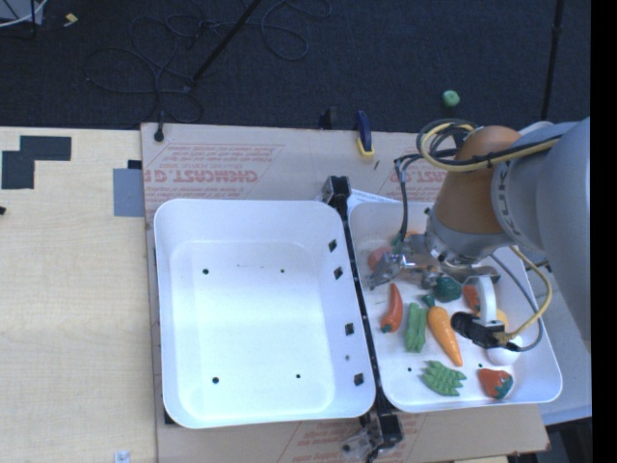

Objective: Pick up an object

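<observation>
Toy vegetables (429, 331) lie scattered in the right bin (540, 379) — the gripper (390, 266) sits low among them, reaching; whether its jaws are apart, I cannot tell — next, a clean closure

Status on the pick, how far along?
Done: the arm is down over the right bin, near the toys at its back. In hand: nothing seen held. Left: the grasp and lift; the carrot, red pepper and green pod lie on the floor.
</observation>
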